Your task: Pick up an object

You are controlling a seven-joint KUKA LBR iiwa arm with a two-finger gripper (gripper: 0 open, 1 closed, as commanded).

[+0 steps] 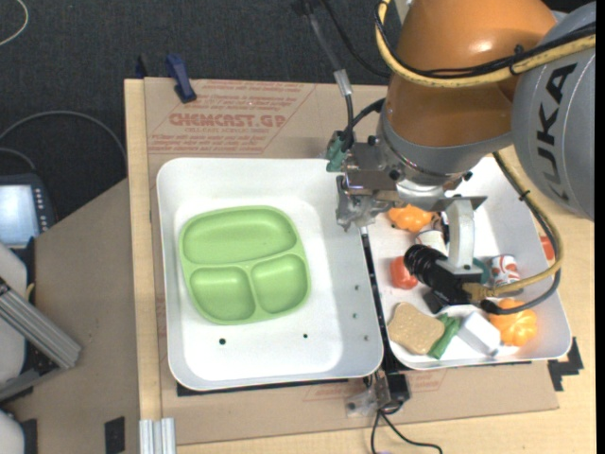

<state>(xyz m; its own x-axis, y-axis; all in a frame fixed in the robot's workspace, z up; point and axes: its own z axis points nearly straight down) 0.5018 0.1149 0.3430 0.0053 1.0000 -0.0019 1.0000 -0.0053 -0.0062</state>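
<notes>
My gripper hangs under the big orange and grey wrist, over the back left part of the right bin. Just below it lies a small orange object, close to the gripper; contact is hidden by the wrist. Further forward in the same bin are a red piece, a tan slice like bread, a green stick, a white block and an orange toy. The wrist covers much of the bin's rear.
The left bin holds a light green divided plate. A red and white item lies near the right bin's right side. Cardboard lies under both bins, with a blue clip at its back left.
</notes>
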